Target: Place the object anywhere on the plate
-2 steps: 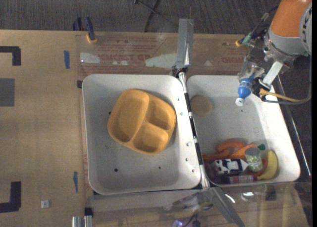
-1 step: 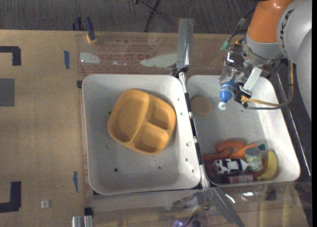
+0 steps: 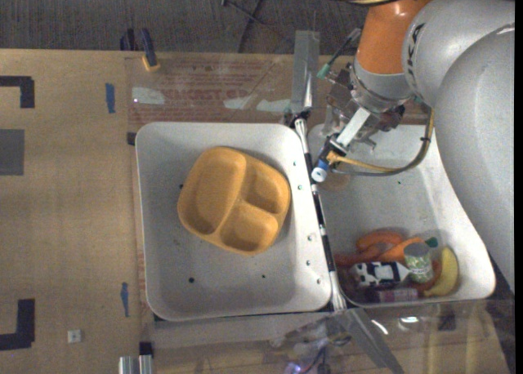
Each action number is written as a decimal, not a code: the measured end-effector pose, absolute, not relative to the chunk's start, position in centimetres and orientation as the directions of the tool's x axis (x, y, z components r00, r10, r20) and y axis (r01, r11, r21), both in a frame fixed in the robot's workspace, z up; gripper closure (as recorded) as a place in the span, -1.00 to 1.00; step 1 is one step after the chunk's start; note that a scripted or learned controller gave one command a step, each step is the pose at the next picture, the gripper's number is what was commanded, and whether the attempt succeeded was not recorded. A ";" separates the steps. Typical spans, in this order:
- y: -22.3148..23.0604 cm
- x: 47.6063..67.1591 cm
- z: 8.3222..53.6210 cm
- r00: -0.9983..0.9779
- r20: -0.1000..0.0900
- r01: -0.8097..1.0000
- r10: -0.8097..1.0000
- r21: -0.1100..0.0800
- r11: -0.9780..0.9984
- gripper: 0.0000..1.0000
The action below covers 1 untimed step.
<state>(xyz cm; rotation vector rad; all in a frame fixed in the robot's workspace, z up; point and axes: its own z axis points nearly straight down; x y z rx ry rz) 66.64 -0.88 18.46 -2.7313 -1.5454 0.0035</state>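
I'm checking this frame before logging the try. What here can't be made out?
- gripper: too small and dark to judge its state or any load.
- Pile in right bin: the items overlap, and the small bottle label is unreadable.
- arm: cut by the top and right edges.

Yellow-orange sectioned plate (image 3: 234, 199) sits flat and skewed, middle of the left bin (image 3: 163, 282), nothing on it.

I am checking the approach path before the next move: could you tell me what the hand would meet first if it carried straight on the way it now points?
The hand points down-left, so it would probably first meet the rim dividing the two bins, then the left bin holding the yellow plate. Its height above the rim is unclear.
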 end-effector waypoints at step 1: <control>5.1 65.5 18.5 0.598 -0.001 0.802 0.802 -0.004 -0.598 1.00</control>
